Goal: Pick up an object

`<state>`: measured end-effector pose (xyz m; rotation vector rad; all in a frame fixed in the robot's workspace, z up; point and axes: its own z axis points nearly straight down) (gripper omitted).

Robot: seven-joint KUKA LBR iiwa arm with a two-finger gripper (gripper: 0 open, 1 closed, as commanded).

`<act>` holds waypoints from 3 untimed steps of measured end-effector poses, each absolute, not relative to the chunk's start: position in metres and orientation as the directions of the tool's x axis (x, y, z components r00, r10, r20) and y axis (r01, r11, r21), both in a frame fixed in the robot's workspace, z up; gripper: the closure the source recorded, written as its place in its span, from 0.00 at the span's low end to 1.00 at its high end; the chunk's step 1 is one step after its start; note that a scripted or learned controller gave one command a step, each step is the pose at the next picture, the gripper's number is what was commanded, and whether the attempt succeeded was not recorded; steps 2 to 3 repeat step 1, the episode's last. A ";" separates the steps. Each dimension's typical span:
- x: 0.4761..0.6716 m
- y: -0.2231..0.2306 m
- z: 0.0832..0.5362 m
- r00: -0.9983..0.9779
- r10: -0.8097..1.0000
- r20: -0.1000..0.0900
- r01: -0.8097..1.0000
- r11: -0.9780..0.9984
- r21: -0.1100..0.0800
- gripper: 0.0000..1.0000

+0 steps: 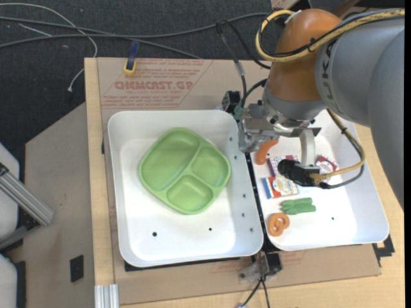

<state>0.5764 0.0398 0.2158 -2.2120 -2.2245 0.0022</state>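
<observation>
Though seen clearly from above, impossible to judge the opening of the gripper (pixel 258 138), or any hold on anything. Poised low in the right bin (pixel 366 226), close against the wall shared with the left bin (pixel 122 191), under a bulky grey arm (pixel 366 56) reaching in from the right.

Peeking out just below the gripper, touching or nearly touching it: a small orange piece (pixel 263 151), probably the object being gone for. Further toward the near edge of the same bin, in a loose column: a red, white and blue packet (pixel 280 186), a cluster of green pods (pixel 297 205), then an orange ring (pixel 278 223). Alone in the left bin, well apart from all this: a green divided plate (pixel 184 170).

Likely step: settling onto the orange piece for a grasp. To do it well, centre squarely over the piece and mind the bin wall just beside it, a likely obstacle on that side. Close firmly before any lift. Rise straight up, slowly, with no sideways drag toward the packet. Small, rounded piece, so apt to slip out
</observation>
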 end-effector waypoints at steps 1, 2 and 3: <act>0.571 0.090 0.221 -0.006 1.000 0.003 1.000 0.006 0.000 1.00; 0.571 0.090 0.221 -0.006 1.000 0.003 1.000 0.006 0.000 1.00; 0.571 0.090 0.221 -0.006 1.000 0.003 1.000 0.006 0.000 1.00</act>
